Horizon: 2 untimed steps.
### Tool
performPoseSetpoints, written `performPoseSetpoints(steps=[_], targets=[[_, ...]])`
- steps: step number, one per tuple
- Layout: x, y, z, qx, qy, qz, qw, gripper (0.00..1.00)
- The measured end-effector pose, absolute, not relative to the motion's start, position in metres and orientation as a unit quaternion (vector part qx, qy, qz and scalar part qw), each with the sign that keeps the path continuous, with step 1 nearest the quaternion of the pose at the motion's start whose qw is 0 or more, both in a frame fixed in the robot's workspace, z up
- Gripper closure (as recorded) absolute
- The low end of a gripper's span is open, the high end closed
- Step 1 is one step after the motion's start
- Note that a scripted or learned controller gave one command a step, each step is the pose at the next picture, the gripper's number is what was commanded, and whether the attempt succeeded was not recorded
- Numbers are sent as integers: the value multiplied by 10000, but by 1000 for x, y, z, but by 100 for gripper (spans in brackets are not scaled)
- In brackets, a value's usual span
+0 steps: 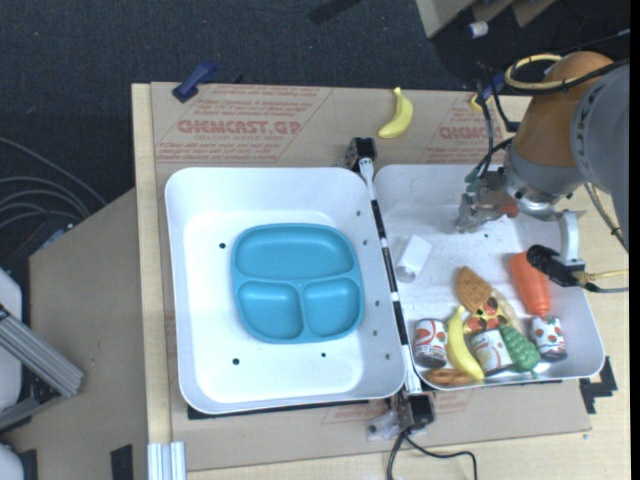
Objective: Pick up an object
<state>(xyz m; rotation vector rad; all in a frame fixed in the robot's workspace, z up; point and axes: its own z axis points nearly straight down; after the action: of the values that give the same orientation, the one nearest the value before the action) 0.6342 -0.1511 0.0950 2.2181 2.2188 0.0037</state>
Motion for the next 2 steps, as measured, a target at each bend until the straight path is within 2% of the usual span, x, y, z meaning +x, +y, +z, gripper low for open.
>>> performPoseSetpoints(steps=[1,2], targets=[[634,-151,95,7070,7072,10,19,0],[635,-151,105,7069,7073,18,33,100]])
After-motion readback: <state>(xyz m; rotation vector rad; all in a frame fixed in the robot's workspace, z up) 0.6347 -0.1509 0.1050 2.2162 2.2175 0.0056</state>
